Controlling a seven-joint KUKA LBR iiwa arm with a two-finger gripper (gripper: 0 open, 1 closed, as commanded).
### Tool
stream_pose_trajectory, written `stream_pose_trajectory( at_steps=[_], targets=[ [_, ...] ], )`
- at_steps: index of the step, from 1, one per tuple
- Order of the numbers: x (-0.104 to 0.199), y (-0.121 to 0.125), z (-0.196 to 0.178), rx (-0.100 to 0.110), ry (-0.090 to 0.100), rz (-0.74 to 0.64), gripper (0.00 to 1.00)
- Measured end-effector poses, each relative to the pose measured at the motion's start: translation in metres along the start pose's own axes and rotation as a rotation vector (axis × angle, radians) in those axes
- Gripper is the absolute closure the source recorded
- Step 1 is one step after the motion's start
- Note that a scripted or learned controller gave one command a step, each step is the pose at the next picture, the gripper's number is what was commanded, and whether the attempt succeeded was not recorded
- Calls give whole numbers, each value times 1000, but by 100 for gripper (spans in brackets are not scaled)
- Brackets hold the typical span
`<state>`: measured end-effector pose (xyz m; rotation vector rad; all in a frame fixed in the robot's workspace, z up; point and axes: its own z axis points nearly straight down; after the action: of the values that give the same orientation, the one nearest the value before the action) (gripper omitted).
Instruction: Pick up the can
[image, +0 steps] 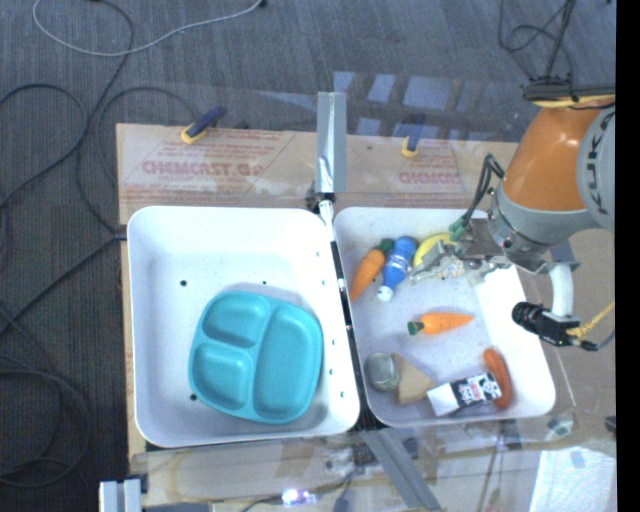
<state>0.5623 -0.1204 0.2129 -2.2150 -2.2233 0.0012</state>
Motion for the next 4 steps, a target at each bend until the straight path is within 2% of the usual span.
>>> stream_pose_trajectory(
  at_steps=[1,2,3,4],
  targets=[
    [6,-14,115,0,-1,66,0],
    [3,-64,123,-19,-5,20,0],
    [3,-64,113,-19,-3,20,100],
    [29,-34,-69,-2,-5,106,100]
  ],
)
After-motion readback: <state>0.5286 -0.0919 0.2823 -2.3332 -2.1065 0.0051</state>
